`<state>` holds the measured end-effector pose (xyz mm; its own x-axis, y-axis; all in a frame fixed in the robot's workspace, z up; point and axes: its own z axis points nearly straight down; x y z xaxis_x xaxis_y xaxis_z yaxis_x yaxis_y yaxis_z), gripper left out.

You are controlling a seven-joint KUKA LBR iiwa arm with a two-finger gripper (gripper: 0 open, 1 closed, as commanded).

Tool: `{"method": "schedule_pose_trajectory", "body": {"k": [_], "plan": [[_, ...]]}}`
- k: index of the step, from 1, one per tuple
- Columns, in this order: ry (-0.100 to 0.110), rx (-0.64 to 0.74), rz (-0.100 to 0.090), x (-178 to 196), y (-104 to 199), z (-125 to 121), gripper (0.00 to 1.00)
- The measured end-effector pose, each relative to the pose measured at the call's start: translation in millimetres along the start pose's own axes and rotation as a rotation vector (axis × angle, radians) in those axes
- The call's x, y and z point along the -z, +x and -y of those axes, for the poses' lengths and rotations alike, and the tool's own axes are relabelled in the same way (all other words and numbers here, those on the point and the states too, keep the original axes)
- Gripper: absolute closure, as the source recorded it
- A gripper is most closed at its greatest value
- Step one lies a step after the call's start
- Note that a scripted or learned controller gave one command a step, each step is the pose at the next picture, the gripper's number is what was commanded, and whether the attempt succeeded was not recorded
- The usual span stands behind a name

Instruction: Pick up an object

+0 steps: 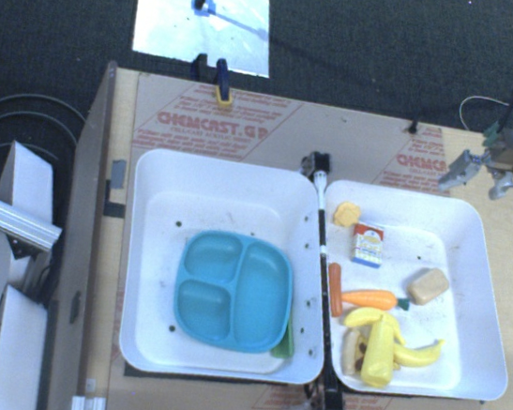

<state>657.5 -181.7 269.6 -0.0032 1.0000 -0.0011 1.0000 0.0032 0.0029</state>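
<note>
On the left, a smooth blue plate point(232, 291) with little sections lies flat in the left bin point(160, 181). The right bin point(480, 231) has the toys I could pick, bunched at its near left side: a long orange carrot point(368, 298), a bent yellow banana point(417, 355) and a tan block point(428, 286). My gripper point(484, 175) waits spread wide, holding nothing, over the far right rim, I think to drop straight down.

Light blue divided plate point(233, 291), two white bins point(154, 223), orange carrot point(371, 299), yellow bananas point(417, 354), tan sponge point(429, 286), red-and-white small box point(368, 244)
</note>
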Motion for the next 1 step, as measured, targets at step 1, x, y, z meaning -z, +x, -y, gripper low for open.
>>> {"method": "schedule_pose_trajectory", "body": {"k": [1], "plan": [[0.006,-0.003,-0.004,-179.3,24.8,47.2,0.0]]}}
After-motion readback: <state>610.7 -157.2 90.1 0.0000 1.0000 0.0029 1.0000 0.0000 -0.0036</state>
